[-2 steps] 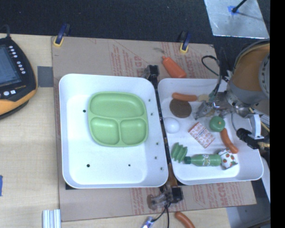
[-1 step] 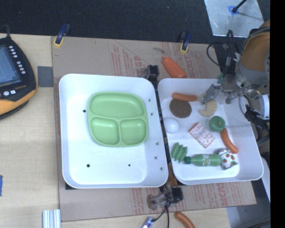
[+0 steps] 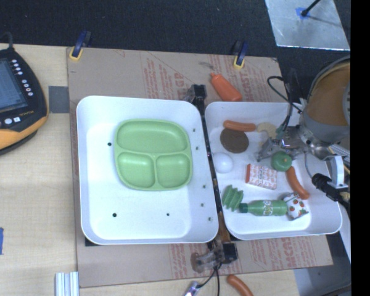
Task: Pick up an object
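My gripper (image 3: 273,149) is low in the right bin (image 3: 320,227), reaching in from the arm (image 3: 325,106) at the right. A small green round object (image 3: 282,161) lies right under its tip; whether it is gripped is unclear. Around it are a red sausage (image 3: 239,126), a brown round patty (image 3: 234,141), a white egg (image 3: 223,163), a red and white packet (image 3: 261,176) and an orange sausage (image 3: 297,183). Along the front lie a green bottle (image 3: 263,208), a green ridged piece (image 3: 232,197) and a small multicoloured item (image 3: 298,208).
The left bin (image 3: 98,221) holds a green divided plate (image 3: 153,154). An orange carrot-like piece (image 3: 225,87) lies behind the bins and another orange piece (image 3: 240,283) in front. A teach pendant (image 3: 9,103) rests at the far left. Cables (image 3: 287,94) trail by the arm.
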Available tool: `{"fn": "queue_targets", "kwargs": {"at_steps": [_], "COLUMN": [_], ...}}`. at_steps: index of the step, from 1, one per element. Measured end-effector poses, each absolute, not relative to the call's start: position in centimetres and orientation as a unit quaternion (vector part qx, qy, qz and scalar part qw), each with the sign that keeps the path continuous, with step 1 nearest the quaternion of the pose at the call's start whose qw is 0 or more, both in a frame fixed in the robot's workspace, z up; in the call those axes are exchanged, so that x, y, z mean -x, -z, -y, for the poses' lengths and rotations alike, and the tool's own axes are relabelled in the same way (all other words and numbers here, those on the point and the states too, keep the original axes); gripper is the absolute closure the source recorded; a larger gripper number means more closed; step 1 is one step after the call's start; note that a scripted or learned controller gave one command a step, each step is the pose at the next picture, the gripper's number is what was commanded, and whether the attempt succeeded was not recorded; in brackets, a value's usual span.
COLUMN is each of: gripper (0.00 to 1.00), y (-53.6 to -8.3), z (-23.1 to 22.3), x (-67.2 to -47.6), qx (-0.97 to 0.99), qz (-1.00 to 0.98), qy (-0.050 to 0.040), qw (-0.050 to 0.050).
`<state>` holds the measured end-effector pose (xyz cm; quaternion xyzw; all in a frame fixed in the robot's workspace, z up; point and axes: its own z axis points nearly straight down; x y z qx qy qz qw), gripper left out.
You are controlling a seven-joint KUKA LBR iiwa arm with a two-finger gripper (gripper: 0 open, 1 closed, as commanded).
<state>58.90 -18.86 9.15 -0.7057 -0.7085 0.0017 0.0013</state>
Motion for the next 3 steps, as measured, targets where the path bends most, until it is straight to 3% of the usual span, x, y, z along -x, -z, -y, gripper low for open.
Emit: {"fn": "queue_targets", "kwargs": {"at_steps": [1,2,3], "gripper": [1.00,0.00,0.00], "y": [-10.2,-10.2,-9.1], "z": [19.0,19.0,15.3], "x": [-58.9,-58.9,-54.7], "qx": [0.705,0.705,0.705], "qz": [0.709,0.709,0.709], "qy": [-0.0024,-0.0027,-0.0018], "qw": [0.001,0.001,0.001]}}
